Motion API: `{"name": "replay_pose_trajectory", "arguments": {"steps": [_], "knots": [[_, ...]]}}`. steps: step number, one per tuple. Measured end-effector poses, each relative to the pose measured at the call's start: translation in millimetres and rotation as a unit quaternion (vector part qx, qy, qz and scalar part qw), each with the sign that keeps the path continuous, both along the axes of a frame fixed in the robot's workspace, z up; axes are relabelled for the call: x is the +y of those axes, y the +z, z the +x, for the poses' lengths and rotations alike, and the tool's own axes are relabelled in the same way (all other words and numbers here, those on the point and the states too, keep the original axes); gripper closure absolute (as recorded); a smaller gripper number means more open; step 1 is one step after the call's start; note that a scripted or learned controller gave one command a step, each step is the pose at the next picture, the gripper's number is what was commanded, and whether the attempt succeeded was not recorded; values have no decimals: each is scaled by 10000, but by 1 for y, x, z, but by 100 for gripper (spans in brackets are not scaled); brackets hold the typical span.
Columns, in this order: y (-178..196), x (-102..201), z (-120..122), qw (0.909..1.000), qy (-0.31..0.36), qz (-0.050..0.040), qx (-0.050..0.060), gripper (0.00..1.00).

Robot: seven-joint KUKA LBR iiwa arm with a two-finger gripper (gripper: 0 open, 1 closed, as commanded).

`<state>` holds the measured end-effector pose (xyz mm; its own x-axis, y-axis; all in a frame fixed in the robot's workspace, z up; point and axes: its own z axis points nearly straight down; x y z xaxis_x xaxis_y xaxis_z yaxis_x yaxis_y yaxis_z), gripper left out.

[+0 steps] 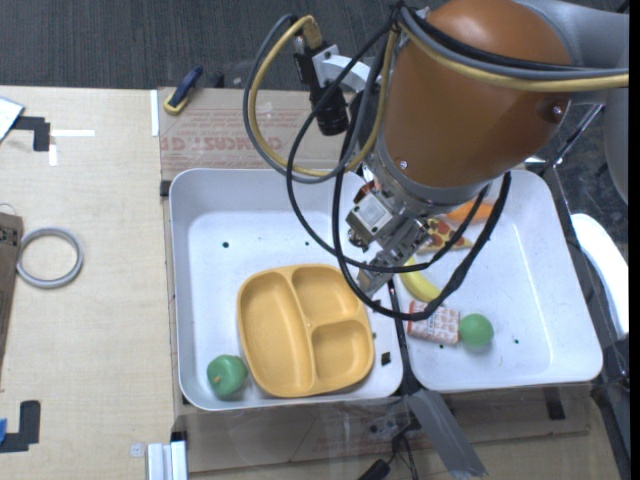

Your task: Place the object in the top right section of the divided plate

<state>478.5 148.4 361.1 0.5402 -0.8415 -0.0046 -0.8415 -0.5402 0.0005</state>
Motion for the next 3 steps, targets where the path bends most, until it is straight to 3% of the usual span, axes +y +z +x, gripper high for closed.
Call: {"name": "replay_pose_trajectory", "arguments": {"steps": [1,2,3], "knots": [[-151,29,-2,9823,1872,-2,6,100],[-226,56,31,9228,3853,10,0,100],[-226,55,31,9228,3852,10,0,0]]}}
